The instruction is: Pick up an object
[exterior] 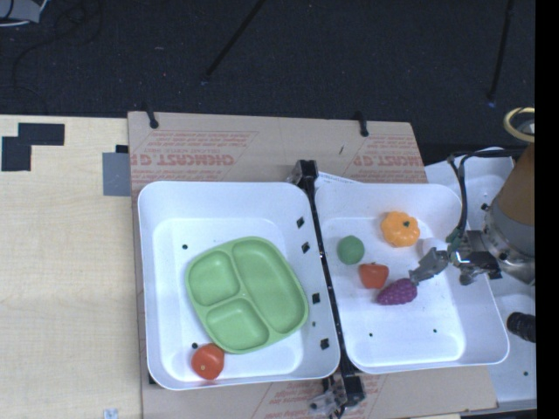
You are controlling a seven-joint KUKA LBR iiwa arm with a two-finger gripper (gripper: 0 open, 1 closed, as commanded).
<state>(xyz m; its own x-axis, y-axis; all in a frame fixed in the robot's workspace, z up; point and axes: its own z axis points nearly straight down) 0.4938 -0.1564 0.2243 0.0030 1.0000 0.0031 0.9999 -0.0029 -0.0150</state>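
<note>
The right bin (437, 343) holds an orange pepper-like toy (400, 229), a green ball (351, 250), a small red fruit (374, 275) and a purple bunch of grapes (396, 292). My gripper (448, 270) hangs over the bin's right side, just right of the grapes. It is open, and nothing sits between its fingers. Its left fingertip (426, 266) is close above the grapes' upper right end; I cannot tell whether they touch.
The left bin (166, 225) holds a green divided plate (246, 293) and a red tomato (208, 361) in its near left corner. A black divider (320, 269) runs between the bins. The arm's cables (467, 168) loop above the right bin's far right corner.
</note>
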